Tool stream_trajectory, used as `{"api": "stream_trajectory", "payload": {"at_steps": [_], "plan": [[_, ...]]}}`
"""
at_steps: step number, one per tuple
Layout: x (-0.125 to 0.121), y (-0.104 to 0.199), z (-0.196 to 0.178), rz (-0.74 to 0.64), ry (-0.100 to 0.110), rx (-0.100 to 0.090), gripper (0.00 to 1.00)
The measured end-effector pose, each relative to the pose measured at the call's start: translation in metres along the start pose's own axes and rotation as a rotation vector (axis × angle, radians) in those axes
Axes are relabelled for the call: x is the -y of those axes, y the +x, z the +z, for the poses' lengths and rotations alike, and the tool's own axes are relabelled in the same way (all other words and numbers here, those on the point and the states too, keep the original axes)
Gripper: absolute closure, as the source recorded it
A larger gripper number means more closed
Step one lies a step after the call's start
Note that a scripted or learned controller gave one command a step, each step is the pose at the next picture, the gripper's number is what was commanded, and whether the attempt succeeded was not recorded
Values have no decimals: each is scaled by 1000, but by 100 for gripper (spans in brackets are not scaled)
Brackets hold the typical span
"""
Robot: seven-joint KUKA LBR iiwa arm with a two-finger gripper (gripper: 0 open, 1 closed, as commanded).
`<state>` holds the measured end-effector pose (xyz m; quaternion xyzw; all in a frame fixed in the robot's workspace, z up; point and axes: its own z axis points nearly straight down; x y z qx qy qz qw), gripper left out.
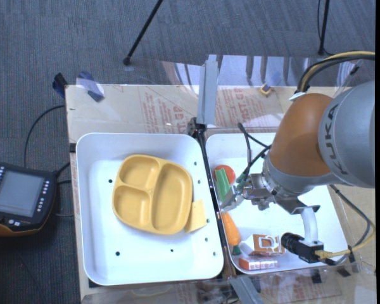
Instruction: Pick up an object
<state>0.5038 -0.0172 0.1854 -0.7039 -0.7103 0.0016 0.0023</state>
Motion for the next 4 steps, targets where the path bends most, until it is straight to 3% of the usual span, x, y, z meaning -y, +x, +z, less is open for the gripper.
{"api": "stream_trajectory", "payload": {"at_steps": [1, 2, 3, 4], "plan": [[-34, -70, 52, 21, 5, 2, 0], [-123, -66, 92, -59, -14, 1, 0], [-143, -68, 92, -216, -12, 3, 0], [-144, -66, 81, -221, -15, 2, 100]]}}
